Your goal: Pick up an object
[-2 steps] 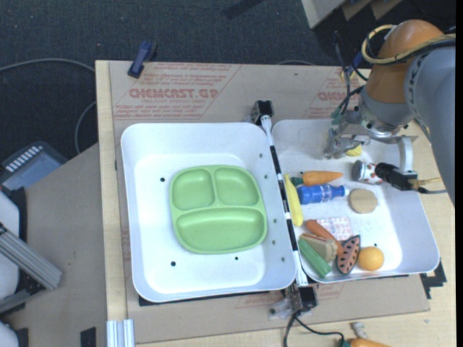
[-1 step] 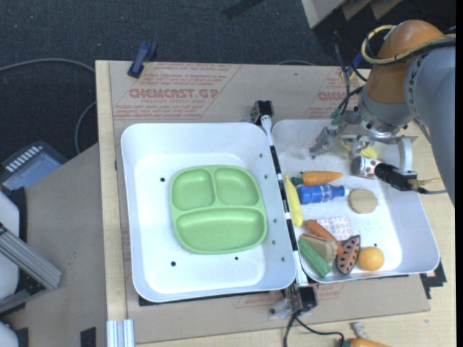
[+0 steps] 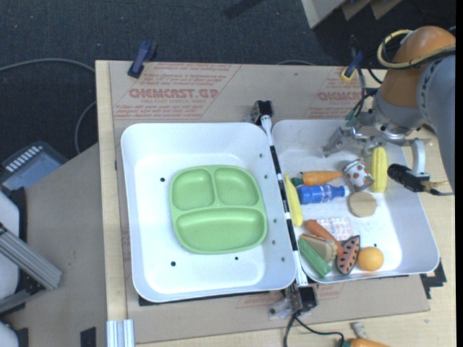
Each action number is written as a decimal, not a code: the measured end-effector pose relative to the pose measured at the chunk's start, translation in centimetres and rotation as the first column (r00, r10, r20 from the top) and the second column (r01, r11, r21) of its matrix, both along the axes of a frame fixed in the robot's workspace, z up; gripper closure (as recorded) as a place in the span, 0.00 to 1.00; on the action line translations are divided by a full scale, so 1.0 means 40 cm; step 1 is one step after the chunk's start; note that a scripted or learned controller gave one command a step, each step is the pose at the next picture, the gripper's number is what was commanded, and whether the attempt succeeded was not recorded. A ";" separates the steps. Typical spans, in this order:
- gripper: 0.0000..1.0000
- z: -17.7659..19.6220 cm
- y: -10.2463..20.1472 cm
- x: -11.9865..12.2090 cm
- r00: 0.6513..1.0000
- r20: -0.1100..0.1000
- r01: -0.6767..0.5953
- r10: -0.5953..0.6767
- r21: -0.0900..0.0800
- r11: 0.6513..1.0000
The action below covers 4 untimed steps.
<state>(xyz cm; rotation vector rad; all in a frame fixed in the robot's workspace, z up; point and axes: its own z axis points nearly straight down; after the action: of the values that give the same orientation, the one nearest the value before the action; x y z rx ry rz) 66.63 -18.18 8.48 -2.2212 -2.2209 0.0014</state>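
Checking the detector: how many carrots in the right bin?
2. One carrot lies above the blue bottle; another carrot lies lower, by the watermelon slice. The pile may hide more.

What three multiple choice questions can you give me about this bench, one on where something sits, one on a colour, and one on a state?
1. Where does the divided plate sit?
A. in the left bin
B. in the right bin
C. on the cardboard

2. What colour is the bottle?
A. red
B. blue
C. white

3. How does the bottle stand?
A. upright
B. lying on its side
C. leaning on the bin wall

Answers:
1. A, the green plate rests in the middle of the left bin.
2. B, its body is blue, beside the carrot.
3. B, it lies flat, its length along the floor of the right bin.
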 end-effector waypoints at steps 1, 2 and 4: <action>1.00 0.028 0.001 0.003 1.000 0.004 -0.001 0.001 -0.001 1.000; 0.00 0.027 0.002 0.003 1.000 0.003 -0.001 0.001 0.000 1.000; 1.00 0.027 -0.020 -0.099 1.000 0.004 -0.003 0.003 0.003 1.000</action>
<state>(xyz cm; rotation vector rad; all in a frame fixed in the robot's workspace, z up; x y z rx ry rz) 62.67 -18.99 9.55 -2.2180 -2.2248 -0.0070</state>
